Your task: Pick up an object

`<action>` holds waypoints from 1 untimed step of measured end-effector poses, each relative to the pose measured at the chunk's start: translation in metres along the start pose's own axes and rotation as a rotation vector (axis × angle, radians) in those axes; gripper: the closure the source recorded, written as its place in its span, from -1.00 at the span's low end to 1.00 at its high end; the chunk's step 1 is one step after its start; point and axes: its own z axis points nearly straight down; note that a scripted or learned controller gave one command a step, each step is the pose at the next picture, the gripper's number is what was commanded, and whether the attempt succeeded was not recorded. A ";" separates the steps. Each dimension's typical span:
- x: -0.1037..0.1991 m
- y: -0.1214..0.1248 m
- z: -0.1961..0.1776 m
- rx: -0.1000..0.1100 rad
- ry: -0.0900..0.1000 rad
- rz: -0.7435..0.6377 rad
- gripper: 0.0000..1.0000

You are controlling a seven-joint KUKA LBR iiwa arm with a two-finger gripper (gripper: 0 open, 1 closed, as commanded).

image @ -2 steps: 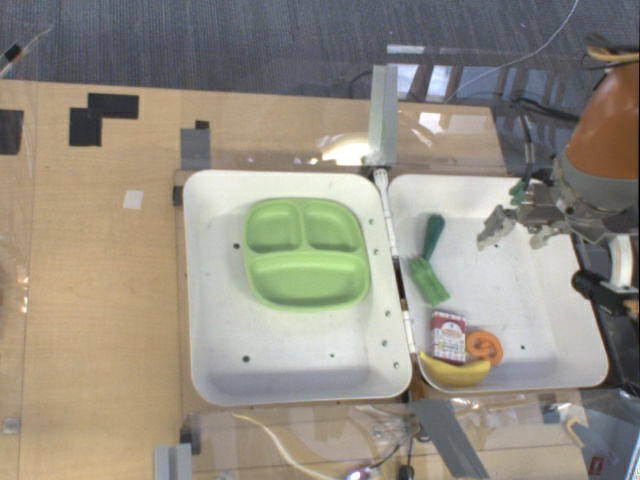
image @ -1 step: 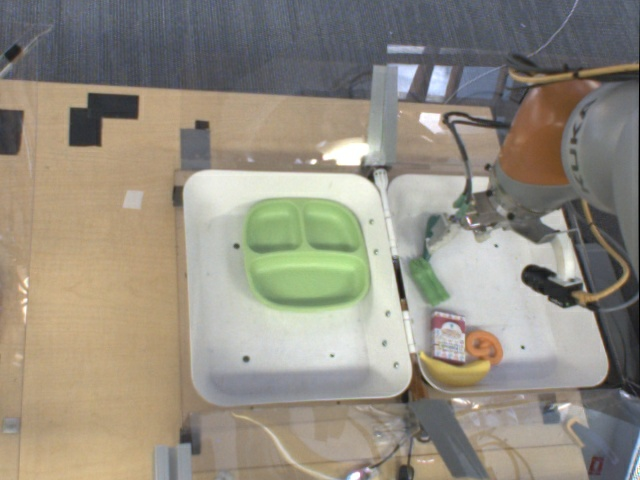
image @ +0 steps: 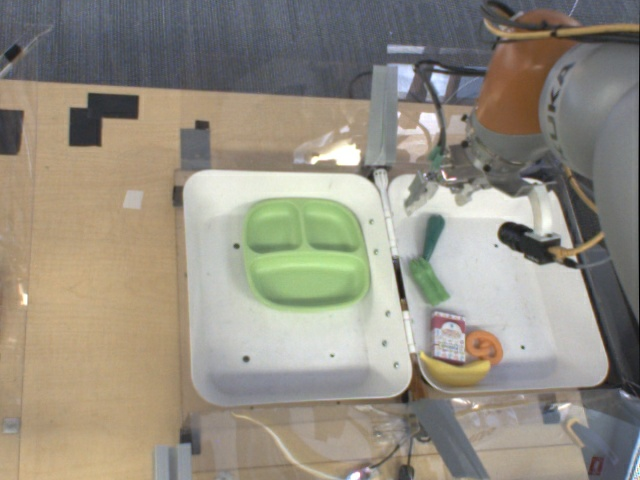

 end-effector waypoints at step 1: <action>0.000 0.000 0.001 0.002 0.000 0.000 -1.00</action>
